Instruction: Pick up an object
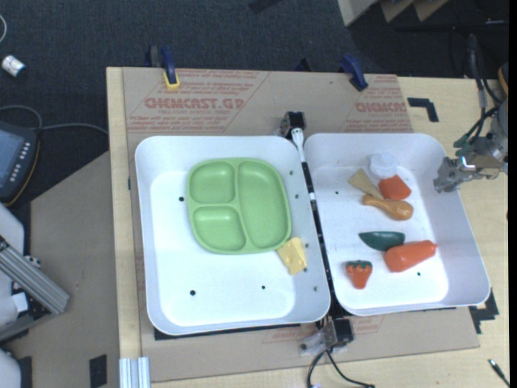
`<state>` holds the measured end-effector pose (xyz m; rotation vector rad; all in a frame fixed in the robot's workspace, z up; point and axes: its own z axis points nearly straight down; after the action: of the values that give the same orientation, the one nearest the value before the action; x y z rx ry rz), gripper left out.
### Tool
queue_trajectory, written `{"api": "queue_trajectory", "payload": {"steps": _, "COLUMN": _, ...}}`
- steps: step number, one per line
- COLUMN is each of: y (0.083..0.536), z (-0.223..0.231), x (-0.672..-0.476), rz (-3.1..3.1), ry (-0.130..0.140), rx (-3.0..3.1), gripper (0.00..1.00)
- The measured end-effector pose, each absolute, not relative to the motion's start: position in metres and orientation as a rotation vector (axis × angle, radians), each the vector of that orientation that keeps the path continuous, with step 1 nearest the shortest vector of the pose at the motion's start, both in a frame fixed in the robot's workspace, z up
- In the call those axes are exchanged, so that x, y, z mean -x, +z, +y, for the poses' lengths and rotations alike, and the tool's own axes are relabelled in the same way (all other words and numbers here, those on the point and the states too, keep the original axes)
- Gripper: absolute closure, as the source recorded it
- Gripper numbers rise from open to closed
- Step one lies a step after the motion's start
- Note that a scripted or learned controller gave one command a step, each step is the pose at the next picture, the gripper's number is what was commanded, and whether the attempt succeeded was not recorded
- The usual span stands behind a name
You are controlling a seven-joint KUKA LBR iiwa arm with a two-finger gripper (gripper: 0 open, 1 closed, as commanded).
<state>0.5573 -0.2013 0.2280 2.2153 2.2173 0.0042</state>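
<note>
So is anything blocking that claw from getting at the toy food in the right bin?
Nothing visible does. The gripper sits at the right bin's right rim, and the orange carrot, dark green pepper, strawberry and wooden spoon lie uncovered, with bare white floor between.

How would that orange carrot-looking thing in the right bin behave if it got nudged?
The carrot looks rounded and tapered, so it would probably roll or swing sideways. Its glossy surface suggests light, stiff plastic that might slip from a pinch.
</note>
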Motion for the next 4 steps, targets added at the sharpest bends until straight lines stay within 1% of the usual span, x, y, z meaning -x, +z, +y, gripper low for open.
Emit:
{"api": "queue_trajectory", "payload": {"steps": 1, "y": 0.225, "z": -0.157, "x": -0.542, "rz": 2.228, "ry": -0.001, "rx": -2.22, "gripper": 1.0}}
{"api": "queue_trajectory", "payload": {"steps": 2, "y": 0.222, "z": -0.106, "x": -0.545, "rz": 2.23, "ry": 0.0, "rx": -2.217, "gripper": 1.0}}
{"api": "queue_trajectory", "payload": {"steps": 4, "y": 0.216, "z": -0.006, "x": -0.511, "rz": 2.231, "ry": 0.0, "rx": -2.218, "gripper": 1.0}}
